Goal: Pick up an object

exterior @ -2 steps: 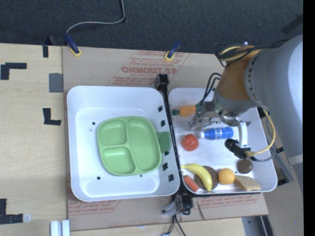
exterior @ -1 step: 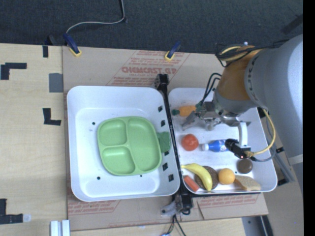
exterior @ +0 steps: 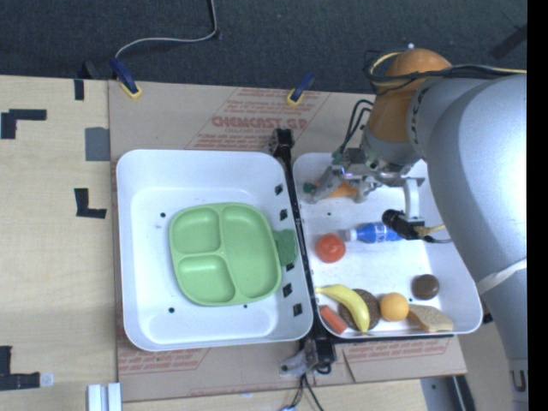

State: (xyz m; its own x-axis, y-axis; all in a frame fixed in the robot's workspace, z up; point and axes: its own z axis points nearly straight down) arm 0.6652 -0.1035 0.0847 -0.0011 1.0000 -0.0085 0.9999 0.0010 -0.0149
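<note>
Gripper (exterior: 342,182) is low over the upper part of the right bin (exterior: 458,311), in the right half of the frame; its state I cannot tell. Something orange shows just beside it. Lower lie a blue bottle (exterior: 372,233), a red tomato (exterior: 330,247), a banana (exterior: 349,303). The left bin (exterior: 141,229) holds 1 green tray (exterior: 224,253).

Robotics lab bench, taped cardboard base (exterior: 248,127), clamps (exterior: 127,82), trailing cable (exterior: 204,7), two white bins (exterior: 137,229)
</note>
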